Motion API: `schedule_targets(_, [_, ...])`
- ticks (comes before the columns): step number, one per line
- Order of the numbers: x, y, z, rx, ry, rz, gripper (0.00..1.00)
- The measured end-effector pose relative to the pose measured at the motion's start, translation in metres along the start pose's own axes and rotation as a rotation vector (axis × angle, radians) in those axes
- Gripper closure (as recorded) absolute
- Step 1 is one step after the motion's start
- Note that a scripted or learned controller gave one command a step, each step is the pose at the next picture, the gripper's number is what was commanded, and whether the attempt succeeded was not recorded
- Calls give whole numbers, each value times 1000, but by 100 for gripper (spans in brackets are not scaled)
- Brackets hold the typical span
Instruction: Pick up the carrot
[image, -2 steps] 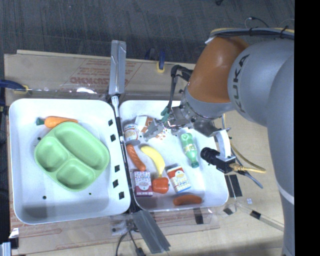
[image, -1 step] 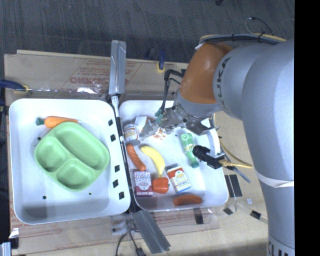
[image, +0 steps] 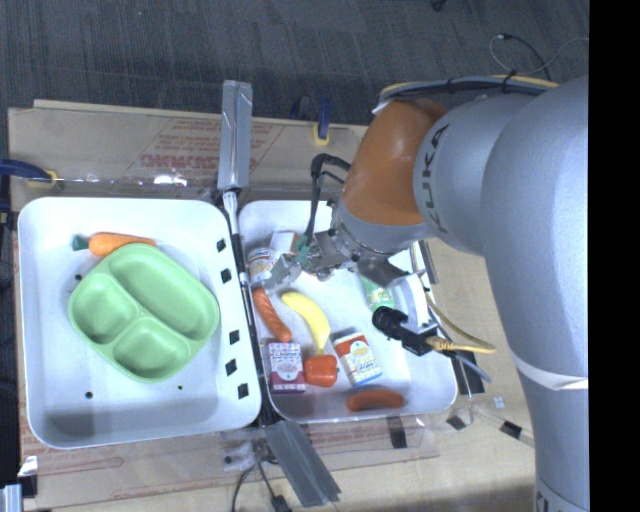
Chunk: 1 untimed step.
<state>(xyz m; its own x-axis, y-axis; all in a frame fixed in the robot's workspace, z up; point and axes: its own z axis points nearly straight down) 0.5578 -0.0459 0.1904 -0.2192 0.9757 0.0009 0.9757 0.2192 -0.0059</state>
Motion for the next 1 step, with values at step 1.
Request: schedule_targets(1, [-2,5,-38,-4,-2,-116,0])
